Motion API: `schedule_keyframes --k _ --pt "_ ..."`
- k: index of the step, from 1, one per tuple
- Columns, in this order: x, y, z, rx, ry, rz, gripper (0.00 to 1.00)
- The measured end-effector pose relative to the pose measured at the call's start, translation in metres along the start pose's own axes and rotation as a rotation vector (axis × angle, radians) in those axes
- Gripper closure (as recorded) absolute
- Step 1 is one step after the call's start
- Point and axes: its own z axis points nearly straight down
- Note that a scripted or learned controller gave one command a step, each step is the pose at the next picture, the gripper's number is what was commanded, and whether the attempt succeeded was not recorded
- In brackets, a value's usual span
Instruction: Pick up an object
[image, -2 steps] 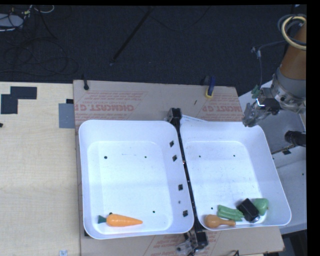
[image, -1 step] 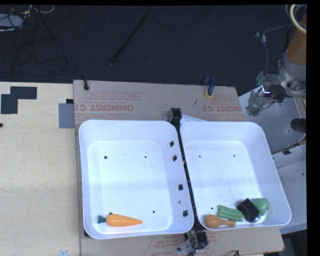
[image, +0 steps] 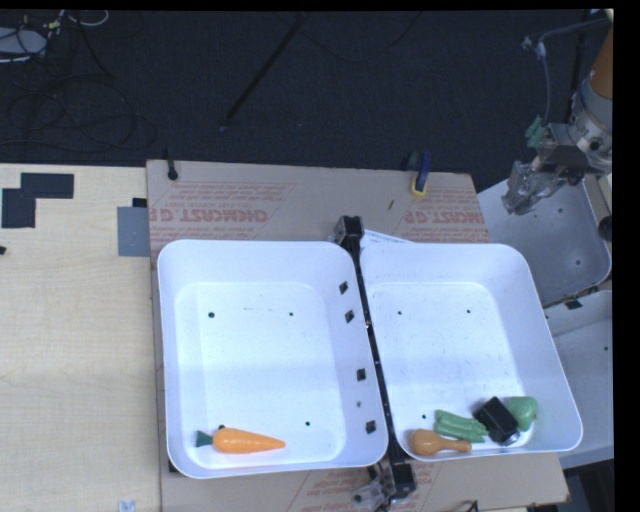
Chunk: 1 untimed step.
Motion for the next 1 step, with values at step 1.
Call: schedule_keyframes --k 1 --pt "0.0395 -0.0169 -0.0481 0.002 0.001 -0.002 1.00"
